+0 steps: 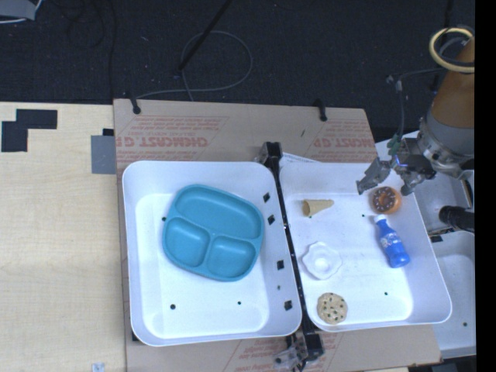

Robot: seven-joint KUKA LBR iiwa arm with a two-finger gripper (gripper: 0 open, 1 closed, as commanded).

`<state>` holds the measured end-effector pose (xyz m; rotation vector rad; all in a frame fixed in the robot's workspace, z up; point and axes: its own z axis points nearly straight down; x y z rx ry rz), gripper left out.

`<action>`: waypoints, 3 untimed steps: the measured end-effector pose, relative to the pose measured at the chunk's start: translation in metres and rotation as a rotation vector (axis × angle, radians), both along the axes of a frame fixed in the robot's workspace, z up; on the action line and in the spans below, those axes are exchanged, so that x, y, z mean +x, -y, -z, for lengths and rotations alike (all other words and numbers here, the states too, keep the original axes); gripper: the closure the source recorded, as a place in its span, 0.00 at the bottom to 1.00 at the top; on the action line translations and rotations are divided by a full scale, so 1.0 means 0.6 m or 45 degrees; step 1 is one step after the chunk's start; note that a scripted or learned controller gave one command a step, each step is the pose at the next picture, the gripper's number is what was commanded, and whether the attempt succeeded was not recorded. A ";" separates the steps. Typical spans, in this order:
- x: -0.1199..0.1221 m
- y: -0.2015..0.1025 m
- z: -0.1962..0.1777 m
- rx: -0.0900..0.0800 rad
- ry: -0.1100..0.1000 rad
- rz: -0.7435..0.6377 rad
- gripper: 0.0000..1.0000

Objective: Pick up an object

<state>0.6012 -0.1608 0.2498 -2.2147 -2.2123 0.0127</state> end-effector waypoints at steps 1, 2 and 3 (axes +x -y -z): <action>0.004 0.000 -0.012 -0.003 0.016 -0.002 0.00; -0.007 0.013 0.075 -0.001 0.008 -0.001 0.00; -0.001 0.005 0.180 0.000 0.008 -0.002 0.00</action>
